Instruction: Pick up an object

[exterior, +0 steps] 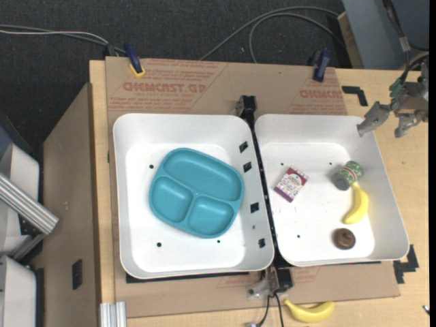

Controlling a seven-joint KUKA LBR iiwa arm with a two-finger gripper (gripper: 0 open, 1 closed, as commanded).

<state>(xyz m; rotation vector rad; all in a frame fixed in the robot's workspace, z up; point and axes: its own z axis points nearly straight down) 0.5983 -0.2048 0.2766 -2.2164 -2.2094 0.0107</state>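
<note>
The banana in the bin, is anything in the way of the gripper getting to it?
Nothing visible blocks it. The gripper sits above the right bin's far right corner, and the banana lies uncovered below. The small can sits right at the banana's top end, so that's a tight spot.

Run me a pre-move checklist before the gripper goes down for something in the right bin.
1. Gripper carrying nothing: ok, nothing between its fingers.
2. Gripper open for a grasp: ok, fingers spread.
3. Gripper over a target: not ok, it sits above the right bin at its far right corner, apart from every object.
4. Targets in the right bin: ok, banana, small can, brown round piece, small packet.
5. Room around the targets: cannot tell for can and banana, which lie close; packet lies apart.
6. Teal plate: ok, in the left bin.
</note>
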